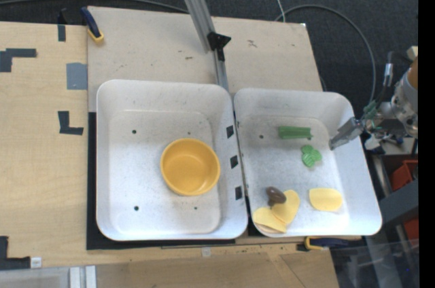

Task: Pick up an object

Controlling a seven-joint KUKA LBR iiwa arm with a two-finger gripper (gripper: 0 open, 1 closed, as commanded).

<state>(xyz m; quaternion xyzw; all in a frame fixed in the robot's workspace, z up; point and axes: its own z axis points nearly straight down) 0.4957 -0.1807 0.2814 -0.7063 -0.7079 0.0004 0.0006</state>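
Gripper (343, 134) sits at the right rim of the right bin (353, 110), and I cannot tell its state from where I stand. Going left to right from the yellow bowl (190, 166) in the left bin: brown piece (275, 195), green block (294, 133), green lump (311, 157), yellow slice (325, 199). Looks like the approach step, nothing held; next it should move inward over the green lump and descend.

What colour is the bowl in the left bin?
The bowl is yellow-orange, plain with no pattern, seen clearly in the camera view.
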